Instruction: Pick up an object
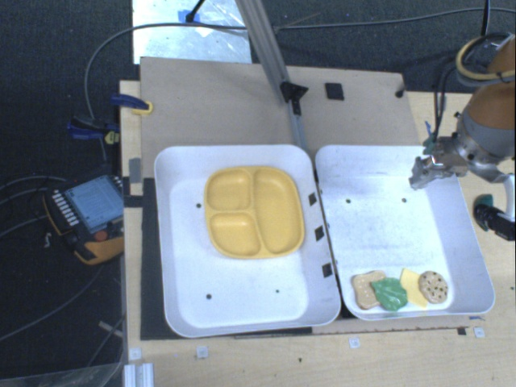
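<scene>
Several small food toys lie in the near corner of the right bin (387, 216): a tan toast slice (367, 288), a green leafy piece (391, 294), a yellow cheese wedge (413, 287) and a round speckled cookie (434, 286). They touch one another in a row. My gripper (422, 172) hangs over the far right part of the right bin, well away from the toys, with nothing seen in it.
The left bin (185, 297) holds a yellow three-compartment plate (253, 211). A grey pole (266, 43) slants across the board behind the bins. Clamps, cables and a handheld device (87, 208) lie to the left of the bench.
</scene>
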Tool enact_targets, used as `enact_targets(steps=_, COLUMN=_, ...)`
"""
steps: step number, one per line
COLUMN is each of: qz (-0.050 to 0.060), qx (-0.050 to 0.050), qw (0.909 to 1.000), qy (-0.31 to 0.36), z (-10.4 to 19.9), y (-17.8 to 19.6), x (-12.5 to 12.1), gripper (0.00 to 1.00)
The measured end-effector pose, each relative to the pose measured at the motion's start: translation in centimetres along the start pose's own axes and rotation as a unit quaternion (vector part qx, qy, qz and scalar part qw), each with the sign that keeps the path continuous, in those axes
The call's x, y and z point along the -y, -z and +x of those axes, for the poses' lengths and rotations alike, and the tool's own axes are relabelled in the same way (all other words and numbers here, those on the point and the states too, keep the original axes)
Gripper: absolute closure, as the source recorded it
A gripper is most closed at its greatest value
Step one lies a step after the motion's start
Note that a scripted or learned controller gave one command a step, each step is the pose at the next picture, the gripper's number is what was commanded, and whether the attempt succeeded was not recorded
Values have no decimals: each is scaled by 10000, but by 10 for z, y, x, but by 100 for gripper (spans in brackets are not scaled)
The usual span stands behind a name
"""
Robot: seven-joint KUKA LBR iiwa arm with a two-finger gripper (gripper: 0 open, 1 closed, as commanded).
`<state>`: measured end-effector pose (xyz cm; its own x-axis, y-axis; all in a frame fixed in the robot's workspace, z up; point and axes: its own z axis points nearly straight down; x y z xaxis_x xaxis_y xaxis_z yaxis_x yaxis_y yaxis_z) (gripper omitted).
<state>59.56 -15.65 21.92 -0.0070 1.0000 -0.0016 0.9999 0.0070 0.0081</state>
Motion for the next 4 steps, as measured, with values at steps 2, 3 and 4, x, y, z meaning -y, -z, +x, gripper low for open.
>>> enact_targets(steps=2, qz=43, qx=-14, qw=10000, qy=11, z=56, y=8, x=11, gripper=100)
enact_targets(steps=3, qz=37, qx=-18, qw=10000, qy=15, z=108, y=18, x=23, gripper=100)
enact_targets(steps=4, qz=40, qx=-19, qw=10000, qy=16, z=161, y=5, x=36, gripper=100)
